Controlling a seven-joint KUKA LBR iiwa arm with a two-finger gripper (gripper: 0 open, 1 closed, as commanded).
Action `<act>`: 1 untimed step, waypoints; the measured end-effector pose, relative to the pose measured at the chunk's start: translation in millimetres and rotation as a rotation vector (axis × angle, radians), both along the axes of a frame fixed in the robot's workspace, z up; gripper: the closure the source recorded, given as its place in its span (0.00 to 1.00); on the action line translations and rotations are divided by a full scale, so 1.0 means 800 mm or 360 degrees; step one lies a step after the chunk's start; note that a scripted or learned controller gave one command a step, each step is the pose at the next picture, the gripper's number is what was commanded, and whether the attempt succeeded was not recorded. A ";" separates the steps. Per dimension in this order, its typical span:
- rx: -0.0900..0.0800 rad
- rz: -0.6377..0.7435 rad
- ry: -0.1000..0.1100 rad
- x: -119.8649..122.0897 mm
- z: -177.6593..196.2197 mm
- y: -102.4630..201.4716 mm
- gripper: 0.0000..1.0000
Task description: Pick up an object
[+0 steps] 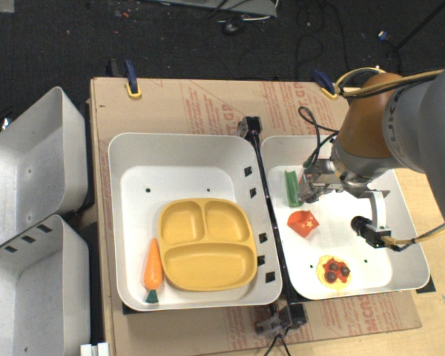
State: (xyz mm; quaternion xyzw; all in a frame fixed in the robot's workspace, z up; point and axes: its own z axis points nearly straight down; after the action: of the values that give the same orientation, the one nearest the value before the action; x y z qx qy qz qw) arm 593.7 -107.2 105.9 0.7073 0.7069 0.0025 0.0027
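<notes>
Hand (309, 186) is hovering in the right bin (408, 277); grip state cannot be told. Green block (291, 188) is lying just left of it, long axis running front to back; red piece (302, 223) nearby.

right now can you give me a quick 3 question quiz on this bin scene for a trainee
1. True or false: the carrot lies inside the yellow tray.
2. Which bin holds the green block: the left bin or the right bin?
3. Multiple choice: nearest the red piece is A) the carrot, B) the green block, C) the yellow tray.

Key: 1 false, it lies beside the tray. 2 the right bin. 3 B.
</notes>
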 end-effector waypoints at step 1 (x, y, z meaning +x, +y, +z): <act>-0.0001 0.0004 0.0005 -0.002 0.054 0.000 1.00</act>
State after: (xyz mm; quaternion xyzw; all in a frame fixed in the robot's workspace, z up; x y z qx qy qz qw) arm 592.2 -107.2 148.8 0.7065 0.7077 0.0011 0.0017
